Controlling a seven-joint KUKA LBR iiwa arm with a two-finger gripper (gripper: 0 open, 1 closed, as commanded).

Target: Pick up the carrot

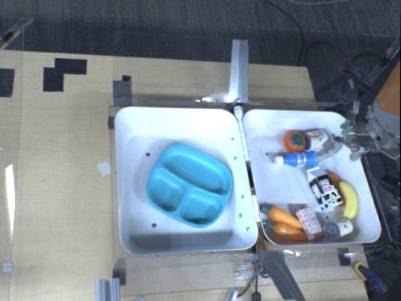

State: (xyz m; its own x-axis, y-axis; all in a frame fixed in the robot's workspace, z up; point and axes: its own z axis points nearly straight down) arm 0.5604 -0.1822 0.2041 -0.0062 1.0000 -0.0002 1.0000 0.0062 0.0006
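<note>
- The orange, tapered plastic carrot with a green stub (283, 217) lies in the front left corner of the right-hand shallow white bin (294, 123), well apart from the gripper (346, 138) and diagonally across the bin from it.
- A second orange piece (289, 232) lies touching the carrot on its far side from the gripper; what it is cannot be made out. Risk: a closing grasp takes both or the wrong one.
- A small patterned packet (309, 221) sits just beside the carrot's thick end, on the gripper's side. Risk: a finger lands on it and skews the grasp.
- The bin's front wall and corner hem the carrot in. Risk: a finger strikes the wall on descent, or the carrot is pushed into the corner.
- A yellow banana (349, 200), a black-and-white printed carton (325, 189) and a white bottle with a blue label (297, 160) lie between gripper and carrot. Risk: a low traverse sweeps them.
- The gripper sits at the bin's right rim near a round orange toy with a green top (296, 141); it grips nothing visible, and its opening cannot be told.
</note>
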